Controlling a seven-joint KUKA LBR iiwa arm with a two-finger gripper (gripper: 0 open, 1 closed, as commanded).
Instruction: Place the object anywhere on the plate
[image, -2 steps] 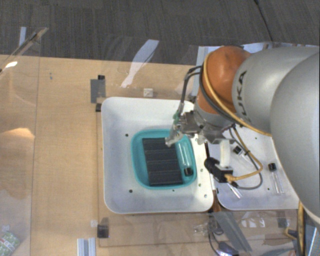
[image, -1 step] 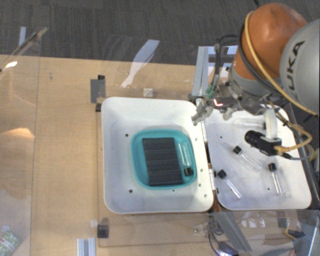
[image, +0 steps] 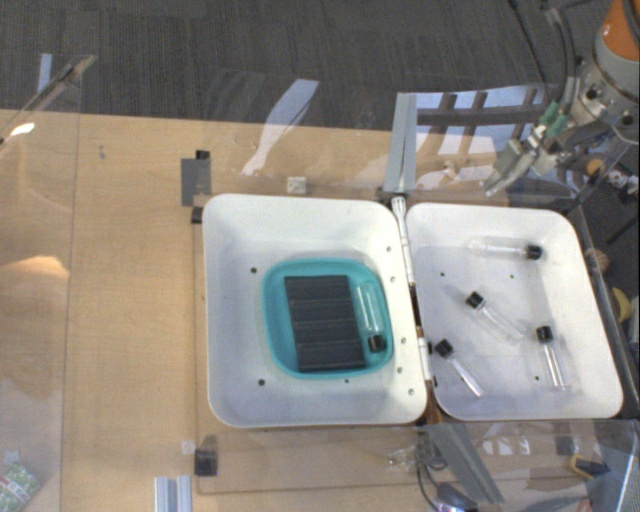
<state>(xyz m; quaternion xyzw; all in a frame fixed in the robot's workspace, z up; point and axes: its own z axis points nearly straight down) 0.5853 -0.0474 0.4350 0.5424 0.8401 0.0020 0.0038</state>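
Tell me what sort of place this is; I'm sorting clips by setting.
Probably a robotics lab test bench: two white bins fixed side by side on a wooden bench, clear black-capped vials scattered in the right one, a teal plate, and the arm's gripper above.

Lighting: bright and even, seemingly from above. The white bins (image: 300, 215) are rendered near overexposure, with interior detail washed out. Glare: pale streaked reflections are seen on the table (image: 110, 300) at left and along the top edge. Shadows: soft and faint. Focus: moderate; the clear tubes (image: 495, 318) are poorly resolved against white. Resolution: low, with slight grain noted throughout.
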